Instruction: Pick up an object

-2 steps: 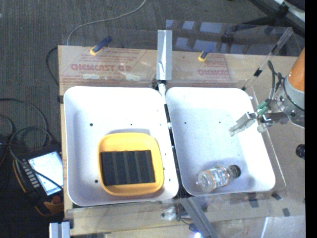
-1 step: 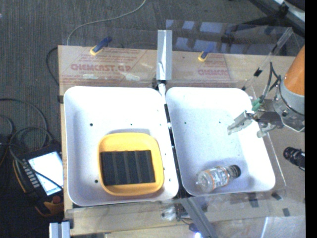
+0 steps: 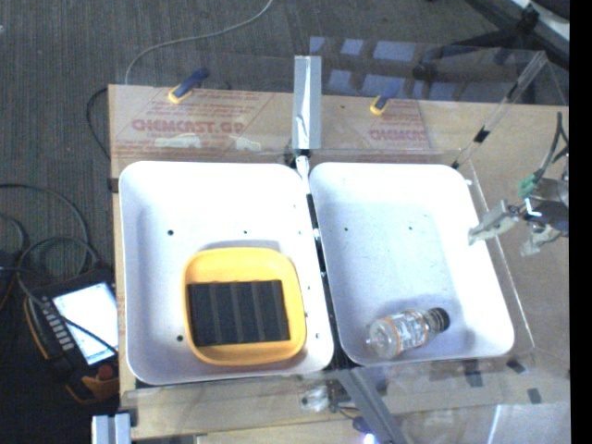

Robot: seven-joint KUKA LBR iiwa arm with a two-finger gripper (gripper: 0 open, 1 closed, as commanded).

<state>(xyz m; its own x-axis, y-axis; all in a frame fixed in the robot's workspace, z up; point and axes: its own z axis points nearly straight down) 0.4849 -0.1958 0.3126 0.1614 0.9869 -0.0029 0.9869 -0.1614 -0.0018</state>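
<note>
Looking down on your desk (image 3: 139, 109), you have two shallow white plastic bins side by side, their inner rims touching along the centre line. The left white bin (image 3: 148, 202) carries a yellow rounded-square plastic tray with a dark ribbed insert (image 3: 244, 307), lying flat toward the near wall, slightly right of that bin's middle. The right white bin (image 3: 398, 211) carries a clear plastic bottle with a dark cap (image 3: 407, 329), lying on its side near the front wall, cap end pointing toward the right of the view and tilted a little upward in the frame.

Your gripper (image 3: 504, 220) sits at the right edge of the view, outside and just beside the right bin's right rim, well apart from the bottle and further still from the tray. It is small and partly blurred; you cannot tell how far it is parted, and nothing can be made out in its hold.

Behind the bins, note a grey upright metal post (image 3: 306, 100) at the junction of the two bins.
</note>
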